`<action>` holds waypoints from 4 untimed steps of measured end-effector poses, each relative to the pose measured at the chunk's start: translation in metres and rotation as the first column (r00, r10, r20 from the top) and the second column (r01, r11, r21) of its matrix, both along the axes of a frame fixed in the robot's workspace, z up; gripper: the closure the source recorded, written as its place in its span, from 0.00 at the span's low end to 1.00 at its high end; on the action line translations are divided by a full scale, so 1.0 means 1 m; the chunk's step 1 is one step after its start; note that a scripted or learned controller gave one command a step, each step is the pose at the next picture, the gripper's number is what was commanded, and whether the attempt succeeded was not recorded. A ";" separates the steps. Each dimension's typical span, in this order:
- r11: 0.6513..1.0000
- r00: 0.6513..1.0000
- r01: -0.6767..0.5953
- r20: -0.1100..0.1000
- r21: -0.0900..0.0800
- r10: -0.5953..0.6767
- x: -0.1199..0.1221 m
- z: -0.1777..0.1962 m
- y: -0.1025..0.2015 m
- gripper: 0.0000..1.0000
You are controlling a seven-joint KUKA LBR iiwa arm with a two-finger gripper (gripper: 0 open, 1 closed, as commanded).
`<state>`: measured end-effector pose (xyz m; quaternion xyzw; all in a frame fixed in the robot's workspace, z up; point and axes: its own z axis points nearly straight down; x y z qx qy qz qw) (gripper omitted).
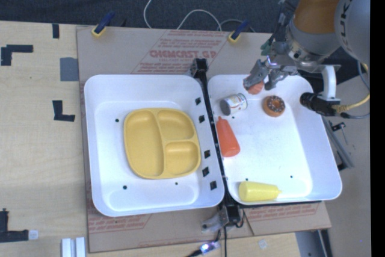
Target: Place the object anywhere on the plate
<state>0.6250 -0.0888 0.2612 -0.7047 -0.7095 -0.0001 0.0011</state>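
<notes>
Your tool [260, 82] sits over the far side of the right bin [301, 156], clenched on a small reddish piece [256, 88] that looks light, smooth and slippery. Keep the pinch across its middle; the yellow plate [161, 142] waits in the left bin [102, 129].

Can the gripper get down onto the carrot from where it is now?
Probably yes. The gripper hangs over the right bin's far edge, and the carrot lies exposed by the divider. The small can sits just beyond its tip, so a tight approach may nudge it.
</notes>
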 end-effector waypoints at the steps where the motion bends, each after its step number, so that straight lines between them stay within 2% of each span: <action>1: 1.000 1.000 0.000 -0.002 0.000 0.000 -0.002 -0.017 0.054 1.00; 3: 1.000 1.000 -0.001 -0.002 0.000 0.001 -0.018 -0.021 0.169 1.00; 4: 1.000 1.000 -0.001 -0.003 -0.001 0.001 -0.037 -0.030 0.229 1.00</action>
